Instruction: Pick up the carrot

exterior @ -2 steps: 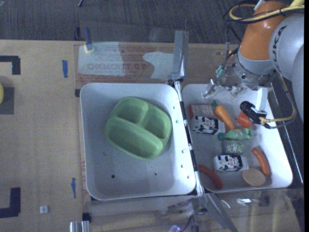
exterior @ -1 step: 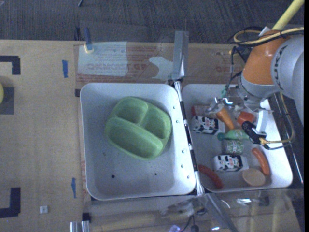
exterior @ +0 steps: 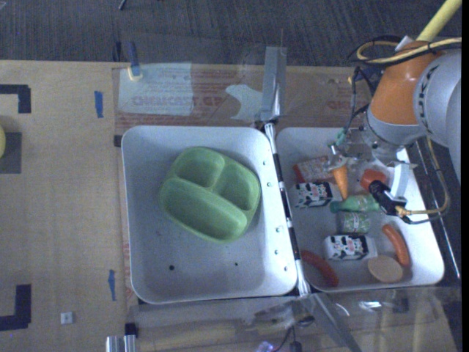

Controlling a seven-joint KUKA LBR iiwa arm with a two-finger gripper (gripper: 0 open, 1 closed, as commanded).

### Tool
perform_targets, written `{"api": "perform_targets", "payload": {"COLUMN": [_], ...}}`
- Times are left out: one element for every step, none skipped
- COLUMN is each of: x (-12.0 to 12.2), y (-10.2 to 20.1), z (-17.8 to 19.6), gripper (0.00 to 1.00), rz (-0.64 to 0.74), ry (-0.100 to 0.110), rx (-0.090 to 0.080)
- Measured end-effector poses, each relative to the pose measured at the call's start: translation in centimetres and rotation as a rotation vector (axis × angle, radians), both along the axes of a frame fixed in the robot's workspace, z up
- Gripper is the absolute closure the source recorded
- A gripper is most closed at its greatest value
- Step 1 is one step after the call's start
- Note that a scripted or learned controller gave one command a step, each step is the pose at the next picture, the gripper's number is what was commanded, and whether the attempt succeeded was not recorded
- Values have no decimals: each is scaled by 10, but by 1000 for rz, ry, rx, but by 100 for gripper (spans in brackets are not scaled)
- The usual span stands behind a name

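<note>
Camera view: arm reaches into right bin (exterior: 432, 259), gripper (exterior: 350, 155) down at bin's far edge, right over carrot (exterior: 341, 182). Finger state: cannot tell. Carrot lies near far edge, between snack packet (exterior: 316, 169) and tomato-like red piece (exterior: 372, 178). Milk carton (exterior: 314, 193) just beside carrot. Green bottle (exterior: 357, 204) mid-bin. Second carton (exterior: 349, 247), sausages (exterior: 320, 268) along near edge. Left bin (exterior: 139, 270) carries green divided plate (exterior: 211, 193).

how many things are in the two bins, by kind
green divided plate: 1
milk cartons: 2
sausages: 2
carrot: 1
green bottle: 1
snack packet: 1
round cookie: 1
total: 9, with some partly hidden under the arm
</note>
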State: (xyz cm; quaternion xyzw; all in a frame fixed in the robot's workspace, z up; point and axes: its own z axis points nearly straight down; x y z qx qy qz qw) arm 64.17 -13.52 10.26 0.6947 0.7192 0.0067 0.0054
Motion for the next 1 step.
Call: {"api": "perform_targets", "payload": {"x": [26], "y": [66], "z": [103], "gripper": [100], "rz": [-22], "ry": [18], "rx": [-2]}}
